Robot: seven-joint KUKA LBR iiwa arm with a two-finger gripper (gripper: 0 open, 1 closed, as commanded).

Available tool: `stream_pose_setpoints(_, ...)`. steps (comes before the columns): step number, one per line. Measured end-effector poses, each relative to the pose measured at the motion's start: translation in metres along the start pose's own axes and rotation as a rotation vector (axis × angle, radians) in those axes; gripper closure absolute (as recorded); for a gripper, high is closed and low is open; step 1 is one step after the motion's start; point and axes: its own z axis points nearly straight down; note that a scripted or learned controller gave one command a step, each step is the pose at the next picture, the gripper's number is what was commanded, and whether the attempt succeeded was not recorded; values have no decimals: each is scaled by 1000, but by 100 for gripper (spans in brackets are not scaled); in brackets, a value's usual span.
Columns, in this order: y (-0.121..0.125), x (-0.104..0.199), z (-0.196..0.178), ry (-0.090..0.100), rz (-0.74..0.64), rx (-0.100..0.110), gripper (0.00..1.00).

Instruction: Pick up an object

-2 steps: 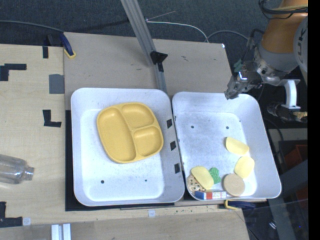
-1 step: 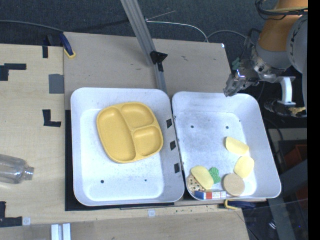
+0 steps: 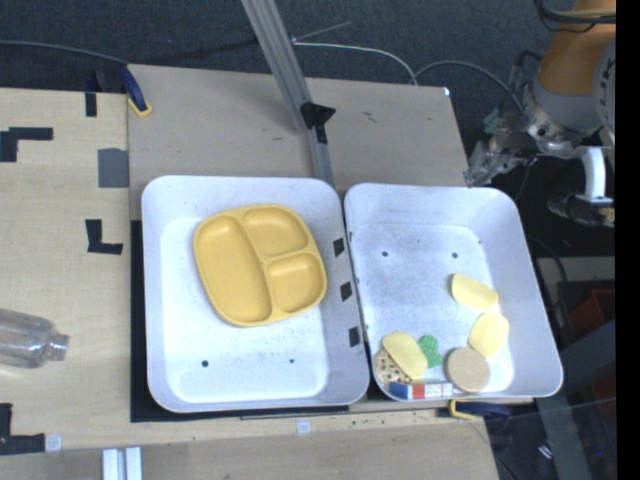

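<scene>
The things to pick from lie huddled in the near right corner of the right bin (image 3: 400,218): a pale yellow oblong piece (image 3: 474,291) lies highest, with a second yellow piece (image 3: 489,334) just below it, touching or nearly so, and under that a round tan disc (image 3: 467,369) close to the front wall. To the left of the disc is a small green item (image 3: 429,348), partly tucked behind a third yellow lump (image 3: 404,354), which overlaps a speckled flat piece (image 3: 388,369) in the corner by the dividing wall. A strip with red and blue marks (image 3: 420,391) lies along the front rim (what it is, I can't make out). The rest of that bin's floor is bare white with a few dark specks. The left bin (image 3: 160,268) holds a yellow divided plate (image 3: 260,264), three compartments, set a little askew towards the back. The gripper (image 3: 487,161) hangs outside the right bin, just beyond its far right corner, well apart from the cluster; the fingers are a dark tangle from here and I cannot tell whether they are open or closed, and nothing is seen between them. Above it the arm's orange band (image 3: 575,63) shows. A grey metal rail (image 3: 280,48) slants down from the top to the gap between the bins, and a clear plastic bottle (image 3: 28,339) lies on the bench at the far left, away from everything.
</scene>
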Motion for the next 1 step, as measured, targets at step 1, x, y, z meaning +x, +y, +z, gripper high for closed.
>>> stream_pose_setpoints(1, -45, 36, 59, 4, -1, 11, 100)
